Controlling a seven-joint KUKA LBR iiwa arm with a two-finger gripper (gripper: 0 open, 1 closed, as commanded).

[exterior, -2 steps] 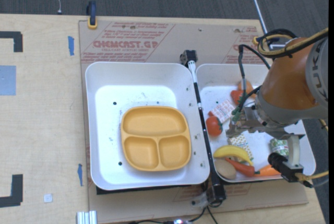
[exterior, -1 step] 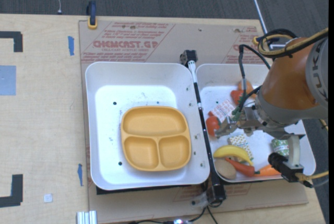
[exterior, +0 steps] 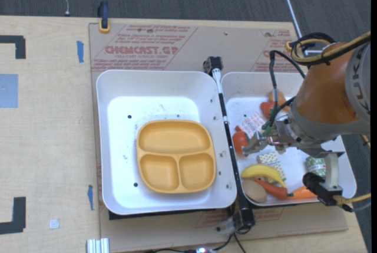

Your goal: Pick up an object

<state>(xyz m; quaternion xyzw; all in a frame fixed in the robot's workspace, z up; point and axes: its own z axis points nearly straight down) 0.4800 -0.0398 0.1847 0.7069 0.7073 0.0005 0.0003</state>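
The right bin [exterior: 241,82] holds several small items. A yellow banana [exterior: 263,172] lies near its front, with a red chili [exterior: 272,188] and a tan round piece [exterior: 255,190] just in front of it. A red fruit-like piece [exterior: 240,141] sits by the bin's left wall, and a white packet with red print [exterior: 252,124] lies behind it. My gripper [exterior: 254,145] hangs low over the left part of this bin, close beside the red piece and above a patterned item [exterior: 268,159]. I see nothing clearly held in it.
The left bin [exterior: 115,128] holds a yellow three-compartment tray [exterior: 175,154]. An orange carrot [exterior: 301,192] and a greenish can [exterior: 316,166] lie at the right bin's front right, partly under the arm [exterior: 327,98]. A red-orange item [exterior: 270,107] sits further back.
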